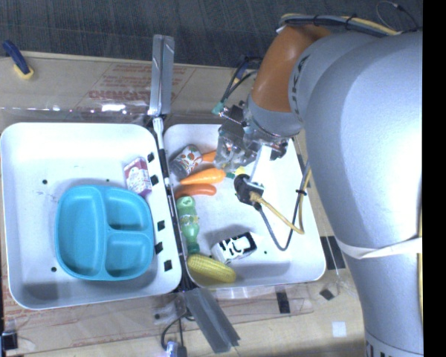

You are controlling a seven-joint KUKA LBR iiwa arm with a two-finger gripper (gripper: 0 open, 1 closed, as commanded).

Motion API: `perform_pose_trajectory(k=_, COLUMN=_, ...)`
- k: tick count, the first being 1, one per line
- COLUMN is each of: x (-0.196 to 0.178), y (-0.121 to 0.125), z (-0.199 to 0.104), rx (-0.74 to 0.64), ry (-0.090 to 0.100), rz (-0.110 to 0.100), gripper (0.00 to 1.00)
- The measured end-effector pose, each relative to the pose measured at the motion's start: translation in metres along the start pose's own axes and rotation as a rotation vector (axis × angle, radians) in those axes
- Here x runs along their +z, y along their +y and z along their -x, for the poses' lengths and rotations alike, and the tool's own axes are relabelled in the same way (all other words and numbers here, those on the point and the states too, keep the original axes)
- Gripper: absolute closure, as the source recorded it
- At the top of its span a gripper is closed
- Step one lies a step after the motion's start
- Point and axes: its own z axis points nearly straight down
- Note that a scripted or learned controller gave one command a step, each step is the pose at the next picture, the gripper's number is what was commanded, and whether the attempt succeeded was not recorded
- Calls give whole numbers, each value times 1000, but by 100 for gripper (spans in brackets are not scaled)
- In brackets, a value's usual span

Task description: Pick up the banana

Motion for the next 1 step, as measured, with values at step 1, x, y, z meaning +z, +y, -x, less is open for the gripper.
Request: perform_pose_trajectory(k=1, x=5, y=26, z=-16, rx=38, ry=4, rz=8, gripper=100)
